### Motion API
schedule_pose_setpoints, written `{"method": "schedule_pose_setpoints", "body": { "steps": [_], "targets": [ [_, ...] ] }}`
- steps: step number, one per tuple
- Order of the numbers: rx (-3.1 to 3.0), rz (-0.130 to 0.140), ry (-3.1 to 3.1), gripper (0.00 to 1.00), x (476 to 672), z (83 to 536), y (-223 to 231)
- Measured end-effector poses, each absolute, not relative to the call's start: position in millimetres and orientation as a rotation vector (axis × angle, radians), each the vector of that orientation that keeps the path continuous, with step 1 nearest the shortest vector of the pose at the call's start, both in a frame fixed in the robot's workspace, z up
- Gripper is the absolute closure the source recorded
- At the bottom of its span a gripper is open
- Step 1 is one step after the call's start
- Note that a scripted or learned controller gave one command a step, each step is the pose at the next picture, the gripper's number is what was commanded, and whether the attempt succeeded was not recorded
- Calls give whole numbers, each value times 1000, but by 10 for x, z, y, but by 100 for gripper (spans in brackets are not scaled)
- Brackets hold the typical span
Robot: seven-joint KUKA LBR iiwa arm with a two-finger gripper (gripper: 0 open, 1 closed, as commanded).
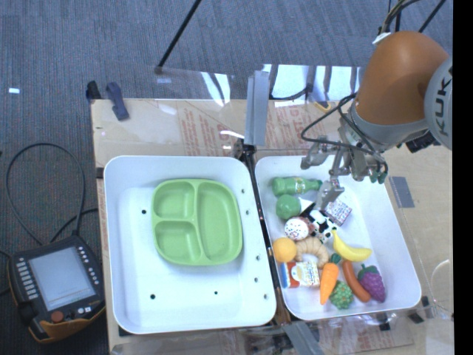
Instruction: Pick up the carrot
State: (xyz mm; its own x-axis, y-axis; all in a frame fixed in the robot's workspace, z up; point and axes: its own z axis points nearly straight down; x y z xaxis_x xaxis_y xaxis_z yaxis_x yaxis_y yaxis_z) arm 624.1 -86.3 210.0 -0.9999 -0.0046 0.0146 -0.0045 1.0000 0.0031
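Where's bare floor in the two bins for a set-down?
Left bin: bare strips all round the green tray, widest along its near side. Right bin: a bare strip along its right wall beside the banana and grapes. Crowded: the right bin's near-left, around the carrot.

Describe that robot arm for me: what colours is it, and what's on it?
The arm ends in a big rounded orange dome, with a grey shell beside it carrying black letters, partly cut off. Black and yellow cables loop above and around it. Below hangs a slim metal claw, grey and silvery.
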Motion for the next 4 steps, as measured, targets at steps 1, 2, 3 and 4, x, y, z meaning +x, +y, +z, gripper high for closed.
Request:
{"method": "schedule_pose_setpoints", "body": {
  "steps": [1,2,3,4],
  "targets": [
    [7,-2,-3142,0,6273,2181,-867],
    [233,-4,-3128,0,5476,1311,-851],
    [54,-3,-3140,0,5956,925,-1110],
    [569,4,-3103,0,4906,905,-899]
  ]
}}
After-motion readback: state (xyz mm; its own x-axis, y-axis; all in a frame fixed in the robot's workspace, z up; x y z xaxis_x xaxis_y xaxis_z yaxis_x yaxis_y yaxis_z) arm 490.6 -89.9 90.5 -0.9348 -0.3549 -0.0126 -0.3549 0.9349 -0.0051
